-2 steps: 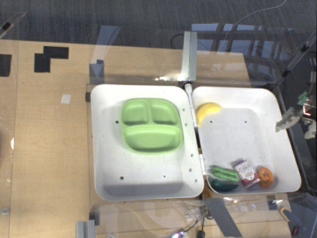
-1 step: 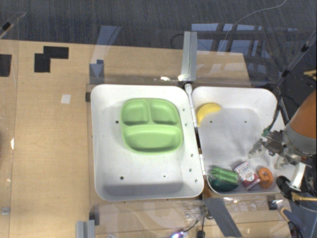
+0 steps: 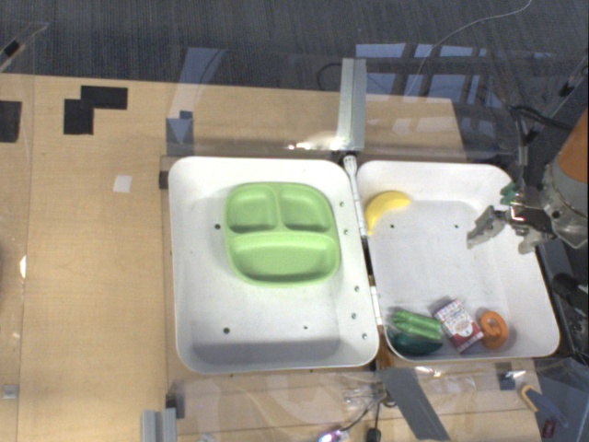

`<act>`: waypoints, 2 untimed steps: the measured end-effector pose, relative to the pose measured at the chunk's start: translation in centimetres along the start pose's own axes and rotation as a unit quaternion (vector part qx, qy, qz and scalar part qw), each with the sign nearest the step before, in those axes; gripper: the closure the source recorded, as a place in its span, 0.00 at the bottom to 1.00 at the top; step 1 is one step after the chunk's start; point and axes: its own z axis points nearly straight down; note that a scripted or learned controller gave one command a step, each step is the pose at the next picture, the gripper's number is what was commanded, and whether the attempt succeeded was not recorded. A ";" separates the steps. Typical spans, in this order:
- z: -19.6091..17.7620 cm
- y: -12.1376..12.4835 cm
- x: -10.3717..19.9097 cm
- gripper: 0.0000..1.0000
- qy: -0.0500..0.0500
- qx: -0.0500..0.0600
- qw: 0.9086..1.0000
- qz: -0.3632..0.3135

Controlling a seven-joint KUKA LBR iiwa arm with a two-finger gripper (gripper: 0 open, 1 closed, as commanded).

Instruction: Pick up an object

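The two-finger gripper [image 3: 502, 228], jaws spread and empty, hovers at 3 o'clock of the right white bin [image 3: 433, 274]. The yellow plastic banana [image 3: 386, 207] lies at 10 o'clock: likely light, rigid, slippery; grasp across its middle.

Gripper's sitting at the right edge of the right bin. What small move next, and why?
Probably shift the gripper down-view along the right white bin toward the round orange fruit in its near corner. It is the closest object to the arm, beside the small red-and-white carton and the dark green vegetable; the yellow banana lies at the far left corner.
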 end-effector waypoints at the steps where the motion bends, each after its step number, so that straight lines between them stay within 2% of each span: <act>1: 14.1 3.3 8.1 0.00 0.000 -0.002 1.000 0.019; 2: 7.6 2.4 0.2 0.00 0.000 0.000 0.997 -0.074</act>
